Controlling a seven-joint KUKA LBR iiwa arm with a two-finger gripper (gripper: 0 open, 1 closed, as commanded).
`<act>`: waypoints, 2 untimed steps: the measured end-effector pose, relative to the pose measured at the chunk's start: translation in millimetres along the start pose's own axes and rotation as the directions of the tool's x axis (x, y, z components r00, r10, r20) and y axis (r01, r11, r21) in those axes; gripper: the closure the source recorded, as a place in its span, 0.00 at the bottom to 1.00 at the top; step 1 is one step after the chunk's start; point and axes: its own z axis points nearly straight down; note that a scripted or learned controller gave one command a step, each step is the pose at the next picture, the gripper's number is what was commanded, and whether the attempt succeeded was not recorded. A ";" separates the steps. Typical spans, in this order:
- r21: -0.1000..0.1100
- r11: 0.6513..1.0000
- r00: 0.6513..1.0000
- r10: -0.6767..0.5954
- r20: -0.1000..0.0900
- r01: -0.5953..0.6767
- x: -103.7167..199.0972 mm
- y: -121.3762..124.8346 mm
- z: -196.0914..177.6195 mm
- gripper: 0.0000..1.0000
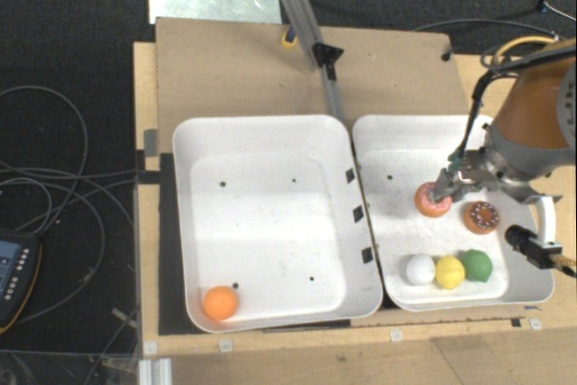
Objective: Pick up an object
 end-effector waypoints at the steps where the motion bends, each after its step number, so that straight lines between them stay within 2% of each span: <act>1: 0.001 1.000 1.000 -0.001 0.000 0.001 -0.5 2.2 -48.2 1.00; 2: 0.007 1.000 1.000 -0.006 -0.005 0.006 60.9 -6.5 -52.0 1.00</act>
